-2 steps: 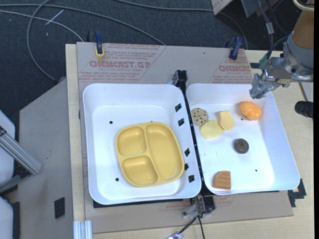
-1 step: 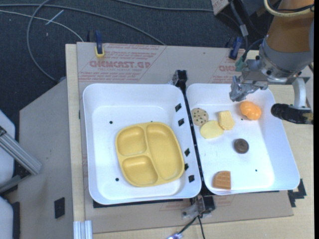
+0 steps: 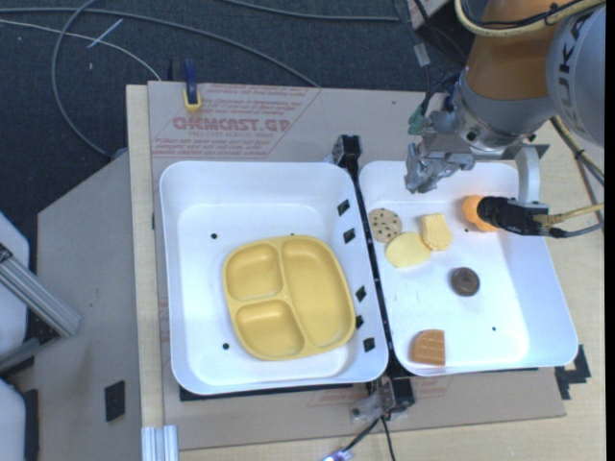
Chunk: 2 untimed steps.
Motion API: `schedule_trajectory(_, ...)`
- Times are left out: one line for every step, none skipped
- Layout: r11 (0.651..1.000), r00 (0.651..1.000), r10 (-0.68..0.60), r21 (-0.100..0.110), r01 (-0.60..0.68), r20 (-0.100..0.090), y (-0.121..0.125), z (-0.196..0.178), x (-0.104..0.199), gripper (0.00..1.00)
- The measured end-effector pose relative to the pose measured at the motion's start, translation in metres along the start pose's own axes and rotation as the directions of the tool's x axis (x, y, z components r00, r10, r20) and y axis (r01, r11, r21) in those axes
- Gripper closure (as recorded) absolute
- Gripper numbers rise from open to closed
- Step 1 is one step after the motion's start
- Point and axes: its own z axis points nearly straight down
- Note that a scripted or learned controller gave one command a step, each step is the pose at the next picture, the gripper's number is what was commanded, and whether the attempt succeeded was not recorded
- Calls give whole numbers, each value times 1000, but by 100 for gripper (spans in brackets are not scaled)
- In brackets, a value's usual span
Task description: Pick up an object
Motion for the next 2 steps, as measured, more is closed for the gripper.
schedule_trajectory(1000, 1000, 1, -1, -1, 1, 11, 13, 47, 100)
schedule_trajectory(1000, 1000, 2, 2, -2, 1, 12, 33, 85, 100)
